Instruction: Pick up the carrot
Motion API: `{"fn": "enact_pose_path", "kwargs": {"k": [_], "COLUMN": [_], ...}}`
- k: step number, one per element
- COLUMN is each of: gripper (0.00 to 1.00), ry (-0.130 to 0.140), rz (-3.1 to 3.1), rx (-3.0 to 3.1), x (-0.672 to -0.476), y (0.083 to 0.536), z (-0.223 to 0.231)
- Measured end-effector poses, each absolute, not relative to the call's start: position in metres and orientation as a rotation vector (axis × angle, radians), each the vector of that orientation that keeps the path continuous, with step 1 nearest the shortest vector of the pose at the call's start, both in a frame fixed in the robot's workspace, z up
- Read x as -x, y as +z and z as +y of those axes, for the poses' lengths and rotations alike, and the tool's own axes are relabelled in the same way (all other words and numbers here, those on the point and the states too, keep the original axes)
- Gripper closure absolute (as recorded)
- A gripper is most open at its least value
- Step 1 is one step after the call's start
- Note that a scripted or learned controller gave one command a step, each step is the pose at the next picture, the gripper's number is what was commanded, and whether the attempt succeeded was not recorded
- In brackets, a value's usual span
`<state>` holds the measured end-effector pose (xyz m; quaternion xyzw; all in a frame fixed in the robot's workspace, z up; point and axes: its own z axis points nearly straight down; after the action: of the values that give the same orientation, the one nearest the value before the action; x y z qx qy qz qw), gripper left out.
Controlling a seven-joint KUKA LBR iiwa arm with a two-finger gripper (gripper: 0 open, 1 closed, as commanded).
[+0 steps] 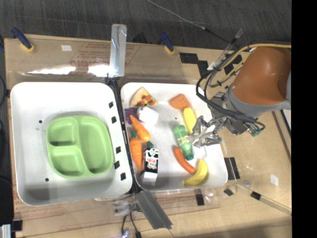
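Two orange carrots lie along the left wall of the right bin [218,168]: one carrot [140,129] slanted, and a second carrot [135,153] just below it, pointing down. A thinner red-orange piece [184,160] lies near the bin's front right. My gripper [203,133] hovers over the right side of this bin, fingers spread and nothing between them. It is right beside a green bottle [182,139] and well to the right of both carrots.
The right bin also holds a pizza slice [143,98], an orange wedge [179,102], a yellow piece [189,119], a banana [198,173], a milk carton [151,161], a white block [148,116] and a purple item [130,116]. A green divided plate [79,145] sits in the left bin.
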<state>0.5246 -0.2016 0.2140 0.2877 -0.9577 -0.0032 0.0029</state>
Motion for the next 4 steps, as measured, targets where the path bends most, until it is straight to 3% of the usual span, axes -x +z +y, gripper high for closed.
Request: {"fn": "enact_pose_path", "kwargs": {"k": [1, 2, 3, 4], "gripper": [1.0, 1.0, 1.0, 1.0], "ry": [0.012, -0.001, 0.005, -0.012], "rz": [-2.992, -2.958, -2.929, -2.855], "rx": [-0.98, -1.057, -1.147, -1.301], "x": [-0.492, -0.506, -0.489, -0.49], "y": [0.32, 0.298, 0.317, 0.203], "z": [-0.204, -0.185, -0.207, -0.208]}}
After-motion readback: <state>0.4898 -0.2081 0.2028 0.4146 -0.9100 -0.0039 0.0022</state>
